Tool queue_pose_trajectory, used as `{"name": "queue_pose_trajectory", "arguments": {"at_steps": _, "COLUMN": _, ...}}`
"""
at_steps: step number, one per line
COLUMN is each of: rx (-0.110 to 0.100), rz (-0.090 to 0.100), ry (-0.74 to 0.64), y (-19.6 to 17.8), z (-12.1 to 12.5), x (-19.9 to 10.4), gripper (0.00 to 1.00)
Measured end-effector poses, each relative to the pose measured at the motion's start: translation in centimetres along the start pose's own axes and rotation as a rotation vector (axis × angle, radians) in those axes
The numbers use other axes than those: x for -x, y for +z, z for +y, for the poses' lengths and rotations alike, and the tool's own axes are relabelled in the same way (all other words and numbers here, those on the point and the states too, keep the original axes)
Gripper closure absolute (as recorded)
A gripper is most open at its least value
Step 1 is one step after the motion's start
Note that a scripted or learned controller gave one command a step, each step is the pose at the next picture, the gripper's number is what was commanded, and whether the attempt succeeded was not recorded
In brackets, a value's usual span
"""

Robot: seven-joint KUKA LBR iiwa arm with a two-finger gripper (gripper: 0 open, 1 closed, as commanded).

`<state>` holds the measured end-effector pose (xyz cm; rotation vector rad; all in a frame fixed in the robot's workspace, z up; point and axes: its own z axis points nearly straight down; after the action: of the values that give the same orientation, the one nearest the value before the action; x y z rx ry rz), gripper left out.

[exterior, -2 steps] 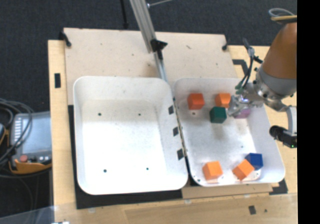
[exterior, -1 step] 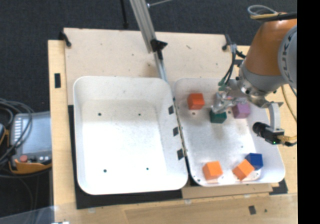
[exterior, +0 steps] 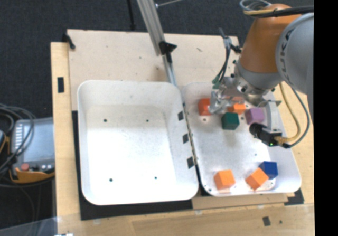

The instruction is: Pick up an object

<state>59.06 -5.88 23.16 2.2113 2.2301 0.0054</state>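
Down in the right bin [exterior: 285, 174], the gripper [exterior: 222, 104] sits among blocks, its state impossible to tell; a red-orange block [exterior: 204, 106] lies just beside it, squarish with no clear long axis, a green block [exterior: 230, 121] nearby

Two shallow white bins sit side by side on the bench [exterior: 105, 55], and the left bin [exterior: 132, 140] has nothing but a few dark specks on its floor. The grey arm [exterior: 274, 45] leans in from the right with its orange band showing, and its gripper [exterior: 221, 102] is down low over the far end of the right bin [exterior: 237, 150]. Just beside it are a red-orange block [exterior: 204, 107], a dark green block [exterior: 230, 121], a purple block [exterior: 255, 115] and a small orange piece [exterior: 238, 107]. Nearer the front edge lie two orange blocks [exterior: 224, 179] [exterior: 256, 179], the second touching a blue block [exterior: 269, 168].
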Motion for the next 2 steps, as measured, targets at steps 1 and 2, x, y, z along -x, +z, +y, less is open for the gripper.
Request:
{"name": "queue_pose_trajectory", "arguments": {"at_steps": 1, "rx": -0.004, "rz": -0.001, "ry": 0.001, "y": 0.9, "z": 0.7, "x": -5.3, "gripper": 1.00}}
{"name": "queue_pose_trajectory", "arguments": {"at_steps": 2, "rx": -0.001, "rz": 0.001, "ry": 0.000, "y": -0.7, "z": 1.1, "x": -10.6, "gripper": 1.00}}
